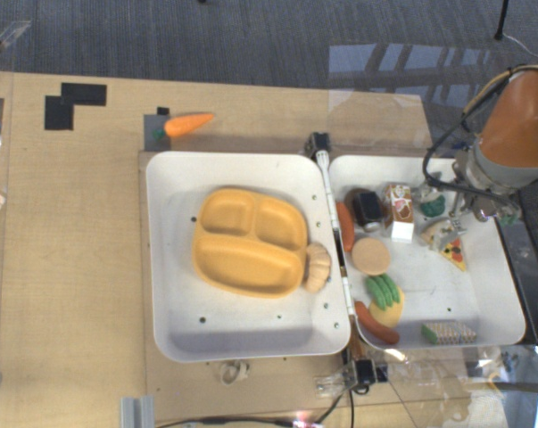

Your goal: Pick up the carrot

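Two bins are sitting side by side on the counter (72,266). The carrot (188,124) is lying on the counter just beyond the far left corner of the left bin (170,328). A divided tray (250,241) is resting in the middle of that bin, with a bread roll (317,267) touching its right edge. The right bin (492,319) is holding a cluster of small food items along its left and far sides. The arm (515,132) is reaching over its far right corner.
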